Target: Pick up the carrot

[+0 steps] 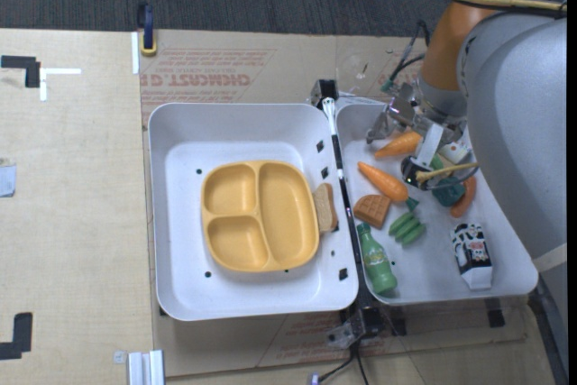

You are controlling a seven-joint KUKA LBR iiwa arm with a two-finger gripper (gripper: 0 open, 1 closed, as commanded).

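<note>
The gripper (393,127) is hovering at the right bin's (505,279) far edge, just above one carrot (399,144), with a second carrot (383,180) lying toward the bin's left edge. I cannot tell whether the gripper is spread or pinching, so no lift is showing yet.

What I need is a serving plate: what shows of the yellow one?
The yellow plate looks like moulded plastic, a rounded rectangle with three compartments: two small on the view's left, one large on the right, all bare. It lies flat in the left bin, and a brown bread slice rests against its right rim.
</note>
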